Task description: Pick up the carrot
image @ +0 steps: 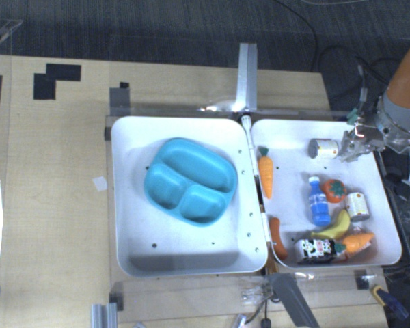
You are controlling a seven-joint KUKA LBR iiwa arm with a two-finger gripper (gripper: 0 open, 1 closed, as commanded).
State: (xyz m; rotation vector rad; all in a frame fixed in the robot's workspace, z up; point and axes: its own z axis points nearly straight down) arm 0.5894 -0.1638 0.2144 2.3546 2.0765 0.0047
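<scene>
Carrot point(265, 175) is lying lengthwise along the left wall of the right bin point(290, 134), green top pointing away from the camera, touching nothing else. Going near to far: closest to the camera in that bin there's a black-and-white carton point(317, 249) with an orange toy point(358, 242) just beside it, a reddish sausage-looking thing point(275, 232) by the left wall, then a banana point(334, 225). Behind those sit a blue bottle point(319, 201), a tomato-ish piece point(335, 190) and a small white can point(357, 206). Further back a grey cylinder point(322, 147) lies on its side. The gripper point(350, 144) hangs at the bin's far right edge, right next to that cylinder and well apart from the carrot; can't tell how it's set. The left bin point(133, 251) holds a blue divided plate point(190, 180).
</scene>
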